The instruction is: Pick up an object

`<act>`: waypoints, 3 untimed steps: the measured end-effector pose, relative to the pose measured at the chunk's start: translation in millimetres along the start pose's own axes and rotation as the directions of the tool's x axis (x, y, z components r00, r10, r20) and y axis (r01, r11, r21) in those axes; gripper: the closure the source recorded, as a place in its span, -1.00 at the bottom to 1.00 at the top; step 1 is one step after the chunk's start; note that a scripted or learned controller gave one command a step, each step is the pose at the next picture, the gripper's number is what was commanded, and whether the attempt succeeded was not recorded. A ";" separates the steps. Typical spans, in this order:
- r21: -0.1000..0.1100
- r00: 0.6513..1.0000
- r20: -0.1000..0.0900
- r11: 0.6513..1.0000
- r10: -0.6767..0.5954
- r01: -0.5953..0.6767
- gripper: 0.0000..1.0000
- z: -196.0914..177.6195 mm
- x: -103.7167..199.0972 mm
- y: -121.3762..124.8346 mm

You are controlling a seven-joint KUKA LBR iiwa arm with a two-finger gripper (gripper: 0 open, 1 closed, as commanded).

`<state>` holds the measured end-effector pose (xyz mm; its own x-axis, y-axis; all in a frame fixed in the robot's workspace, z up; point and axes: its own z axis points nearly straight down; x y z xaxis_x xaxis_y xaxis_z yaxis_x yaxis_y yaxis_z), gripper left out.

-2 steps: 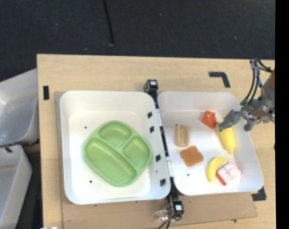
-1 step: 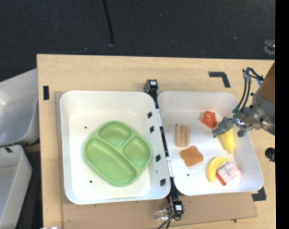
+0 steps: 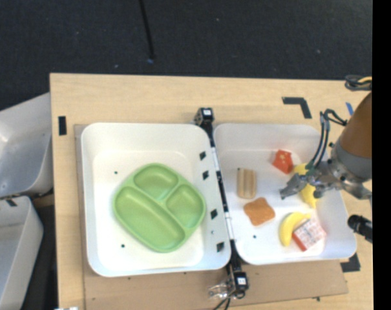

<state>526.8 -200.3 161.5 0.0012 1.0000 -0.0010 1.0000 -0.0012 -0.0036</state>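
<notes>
Hovering low in the right bin (image 3: 247,137), the gripper (image 3: 297,187) shows fingers spread apart and empty, just beside a small yellow piece (image 3: 307,194), so it should center over that piece before closing, clear of the banana (image 3: 289,228).

The right bin (image 3: 247,137) is crowded along its right side, with bare floor along its left wall.
</notes>
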 end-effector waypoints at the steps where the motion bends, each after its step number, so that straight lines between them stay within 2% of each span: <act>1: -0.001 1.000 0.000 1.000 0.002 -0.002 -1.00 42.8 2.1 0.1; 2: -0.007 1.000 0.001 1.000 0.006 -0.006 1.00 29.3 1.0 1.7; 3: -0.011 1.000 0.002 1.000 -0.004 0.004 1.00 -33.9 3.1 0.1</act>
<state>526.9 -197.2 195.4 -0.0028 1.0000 -0.0025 1.0000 0.0028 0.0070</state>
